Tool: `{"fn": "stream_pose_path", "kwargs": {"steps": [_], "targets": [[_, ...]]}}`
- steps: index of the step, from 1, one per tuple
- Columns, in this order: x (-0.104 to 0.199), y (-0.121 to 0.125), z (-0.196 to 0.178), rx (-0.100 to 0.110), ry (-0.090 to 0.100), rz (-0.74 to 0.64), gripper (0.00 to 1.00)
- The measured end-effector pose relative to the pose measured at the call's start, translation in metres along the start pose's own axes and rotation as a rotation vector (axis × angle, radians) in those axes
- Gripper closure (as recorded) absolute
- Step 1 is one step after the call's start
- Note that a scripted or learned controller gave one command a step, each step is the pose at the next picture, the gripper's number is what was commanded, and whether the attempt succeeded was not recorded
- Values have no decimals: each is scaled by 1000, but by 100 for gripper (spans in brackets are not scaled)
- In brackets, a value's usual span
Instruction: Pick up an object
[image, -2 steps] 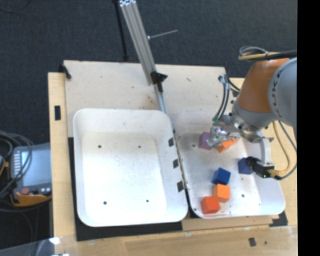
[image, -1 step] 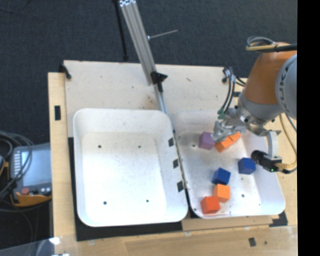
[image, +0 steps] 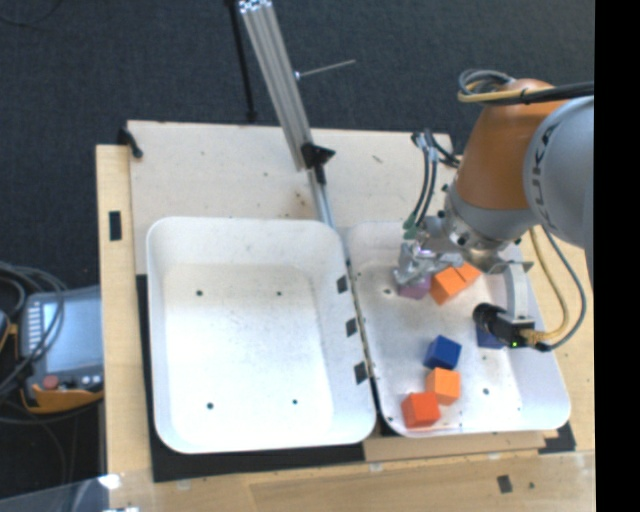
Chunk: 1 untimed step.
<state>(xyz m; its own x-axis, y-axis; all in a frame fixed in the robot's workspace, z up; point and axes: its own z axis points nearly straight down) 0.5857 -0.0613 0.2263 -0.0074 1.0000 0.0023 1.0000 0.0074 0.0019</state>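
Observation:
In the right bin (image: 540, 400), my gripper (image: 411, 272) hangs low over the far part, under the grey and orange wrist. A small purple object (image: 413, 291) sits right beneath its tip, partly covered by it. Just to the right lies an orange block (image: 453, 282), tilted, close against the gripper body. Nearer the front are a blue block (image: 442, 352), an orange block (image: 444, 384) and a red-orange block (image: 421, 409). Whether the purple object is held cannot be made out from here.
The left bin (image: 160, 300) lies beside the right one, its rim meeting the other at the centre. A slanted metal post (image: 285, 90) rises behind the bins. Cables and a black fitting (image: 492, 320) hang from the arm over a blue piece (image: 490, 338).

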Motion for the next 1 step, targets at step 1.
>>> {"fn": "stream_pose_path", "kwargs": {"steps": [1], "targets": [[49,-6,-13,-1,-1,-1,100]]}}
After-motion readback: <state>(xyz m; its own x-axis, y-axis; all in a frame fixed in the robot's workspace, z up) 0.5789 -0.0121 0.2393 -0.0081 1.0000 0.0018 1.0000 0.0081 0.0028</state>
